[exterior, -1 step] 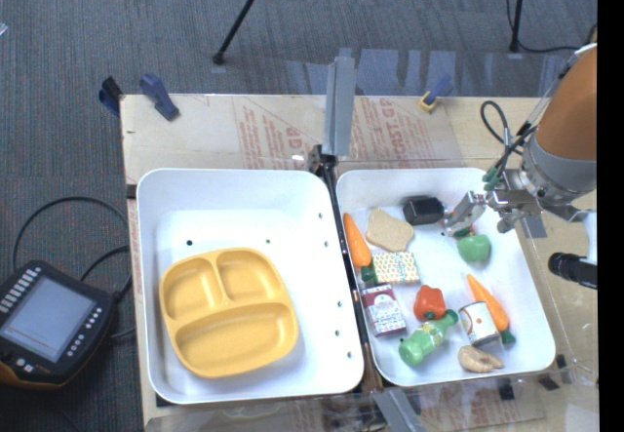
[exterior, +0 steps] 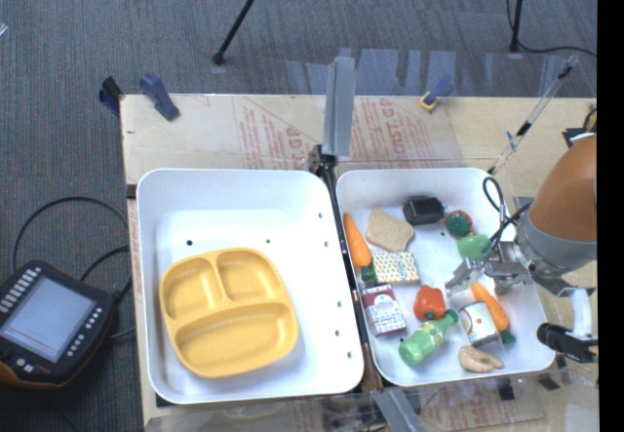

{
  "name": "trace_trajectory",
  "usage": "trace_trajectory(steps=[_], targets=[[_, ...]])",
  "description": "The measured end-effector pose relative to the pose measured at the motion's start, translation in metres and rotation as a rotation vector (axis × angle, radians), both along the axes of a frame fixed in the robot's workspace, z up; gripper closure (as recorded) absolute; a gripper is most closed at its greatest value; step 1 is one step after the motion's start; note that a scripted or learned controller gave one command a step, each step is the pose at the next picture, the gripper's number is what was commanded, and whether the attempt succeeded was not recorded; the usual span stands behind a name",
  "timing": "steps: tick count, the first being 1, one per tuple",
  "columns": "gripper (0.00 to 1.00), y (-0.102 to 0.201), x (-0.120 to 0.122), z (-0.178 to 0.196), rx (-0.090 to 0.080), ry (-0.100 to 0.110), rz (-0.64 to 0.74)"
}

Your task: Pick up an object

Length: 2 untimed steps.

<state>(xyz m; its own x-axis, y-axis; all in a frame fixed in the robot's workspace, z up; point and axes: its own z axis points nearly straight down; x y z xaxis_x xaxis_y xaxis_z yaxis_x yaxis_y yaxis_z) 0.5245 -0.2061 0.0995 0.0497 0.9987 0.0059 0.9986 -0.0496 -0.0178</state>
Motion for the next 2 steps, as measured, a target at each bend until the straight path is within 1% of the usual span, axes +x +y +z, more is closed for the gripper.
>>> trace_trajectory(steps=[1,2], targets=[[1.00,-0.003,0.001,0.010,0.002,-0.003,-0.007],[1.00,0.019,0.061,0.135,-0.008,-0.018,-0.188]])
